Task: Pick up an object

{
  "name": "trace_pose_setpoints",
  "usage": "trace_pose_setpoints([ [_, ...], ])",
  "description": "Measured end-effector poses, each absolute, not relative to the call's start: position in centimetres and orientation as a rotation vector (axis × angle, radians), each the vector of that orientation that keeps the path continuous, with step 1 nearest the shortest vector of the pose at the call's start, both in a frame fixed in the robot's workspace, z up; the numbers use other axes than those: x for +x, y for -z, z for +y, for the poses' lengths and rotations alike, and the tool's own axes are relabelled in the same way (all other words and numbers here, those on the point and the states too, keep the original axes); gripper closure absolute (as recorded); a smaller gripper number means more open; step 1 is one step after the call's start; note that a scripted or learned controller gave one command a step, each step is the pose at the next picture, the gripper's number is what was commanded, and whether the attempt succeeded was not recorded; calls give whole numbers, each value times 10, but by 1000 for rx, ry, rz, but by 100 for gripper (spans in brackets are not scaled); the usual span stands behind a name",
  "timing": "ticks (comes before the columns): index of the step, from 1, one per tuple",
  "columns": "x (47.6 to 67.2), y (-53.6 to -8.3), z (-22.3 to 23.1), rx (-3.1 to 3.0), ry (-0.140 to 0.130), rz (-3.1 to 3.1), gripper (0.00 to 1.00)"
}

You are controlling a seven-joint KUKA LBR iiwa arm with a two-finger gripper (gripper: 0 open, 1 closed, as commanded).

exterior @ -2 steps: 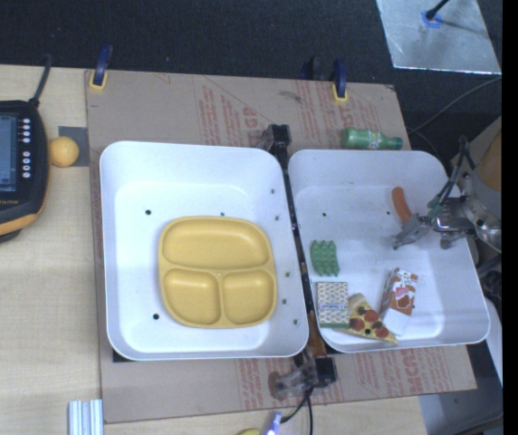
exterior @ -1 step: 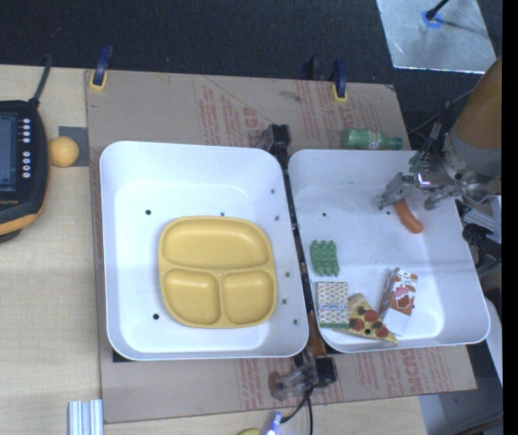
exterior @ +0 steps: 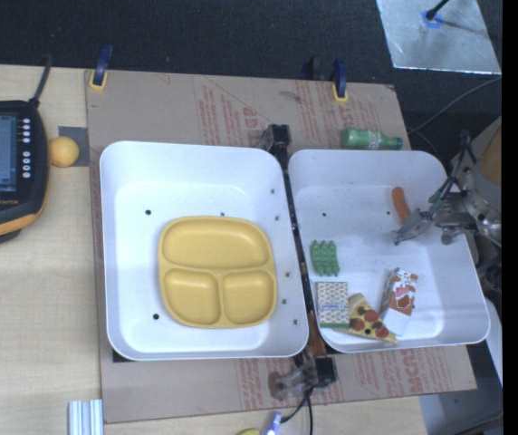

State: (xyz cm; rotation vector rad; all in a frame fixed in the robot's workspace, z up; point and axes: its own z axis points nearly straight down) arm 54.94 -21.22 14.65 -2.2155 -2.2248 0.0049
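In the right bin (exterior: 440,333) lie several small objects. An orange sausage-shaped piece (exterior: 400,202) rests near the upper middle, and a green ridged block (exterior: 324,257) sits by the left wall. A checkered box (exterior: 332,301), a pizza-slice toy (exterior: 369,320) and a red-and-white packet (exterior: 403,293) are grouped near the front. My gripper (exterior: 413,228) reaches in from the right edge, low over the bin floor, just right of and below the orange piece. Nothing can be seen held in it.
The left bin (exterior: 123,179) holds a yellow divided plate (exterior: 215,271). A green bottle (exterior: 371,139) lies on the cardboard behind the right bin. An orange ball (exterior: 63,151) and a teach pendant (exterior: 1,170) sit at far left.
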Motion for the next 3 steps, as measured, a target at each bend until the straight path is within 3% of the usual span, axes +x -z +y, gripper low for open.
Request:
trace_pose_setpoints([
  [2, 656, -115, -212, -2216, -1, -2224, 0],
  [3, 657, -126, -212, -2213, -2, -2228, 100],
])
